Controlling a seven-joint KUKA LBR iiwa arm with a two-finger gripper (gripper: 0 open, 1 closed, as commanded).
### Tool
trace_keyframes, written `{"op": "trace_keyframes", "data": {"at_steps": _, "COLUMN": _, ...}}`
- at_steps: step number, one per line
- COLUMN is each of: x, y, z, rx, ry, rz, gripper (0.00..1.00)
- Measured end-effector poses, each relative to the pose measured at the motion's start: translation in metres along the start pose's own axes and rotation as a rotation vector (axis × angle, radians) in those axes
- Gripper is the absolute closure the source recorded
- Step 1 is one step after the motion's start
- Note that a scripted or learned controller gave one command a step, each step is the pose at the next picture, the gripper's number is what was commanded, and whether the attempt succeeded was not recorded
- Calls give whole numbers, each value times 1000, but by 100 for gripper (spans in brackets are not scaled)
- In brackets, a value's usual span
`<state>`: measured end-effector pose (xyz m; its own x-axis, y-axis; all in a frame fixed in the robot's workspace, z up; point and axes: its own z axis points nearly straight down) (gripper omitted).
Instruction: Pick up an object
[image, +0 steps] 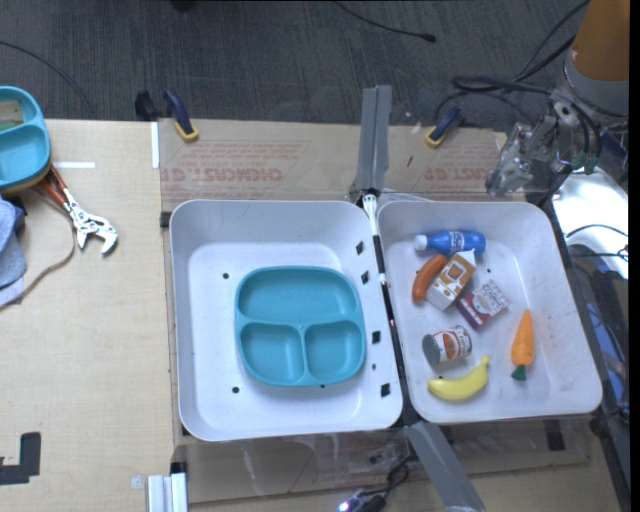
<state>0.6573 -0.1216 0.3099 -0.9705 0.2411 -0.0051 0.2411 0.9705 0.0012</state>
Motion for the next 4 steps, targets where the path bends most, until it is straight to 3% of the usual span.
{"op": "trace_keyframes", "data": {"at_steps": 1, "x": 23, "y": -6, "z": 14, "rx": 4, "ry": 4, "rz": 635, "gripper": 100}}
{"op": "trace_keyframes", "data": {"at_steps": 2, "x": 40, "y": -24, "z": 23, "rx": 0, "ry": 2, "rz": -222, "gripper": 100}}
{"op": "trace_keyframes", "data": {"at_steps": 3, "x": 18, "y": -56, "z": 22, "rx": -3, "ry": 0, "rz": -1114, "gripper": 100}}
{"op": "trace_keyframes", "data": {"at_steps": 4, "x": 39, "y": -48, "z": 41, "rx": -8, "ry": -1, "rz": -2016, "gripper": 100}}
